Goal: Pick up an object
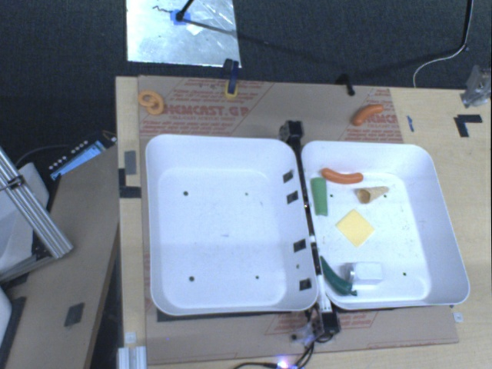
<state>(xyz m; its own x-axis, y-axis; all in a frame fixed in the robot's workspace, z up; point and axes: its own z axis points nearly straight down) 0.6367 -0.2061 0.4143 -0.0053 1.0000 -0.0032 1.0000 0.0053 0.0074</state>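
smooth sausage (342, 177), flat yellow square (355, 227) in glossy right bin (442, 206); claw state unknowable.

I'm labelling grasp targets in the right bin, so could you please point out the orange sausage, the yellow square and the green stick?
orange sausage (342, 177), camera view, middle of its length.
yellow square (355, 227), camera view, centre of its flat top face.
green stick (318, 196), camera view, midway along its body.

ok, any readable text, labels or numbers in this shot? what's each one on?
"CHEMCAST GP", red repeating print on the brown paper-masked sheet under the two shallow white bins; only the copy behind the left bin is partly legible, so the reading is tentative.
The same red print along the sheet's other edges: too blurred to read.
No text is visible on anything lying in the right bin.
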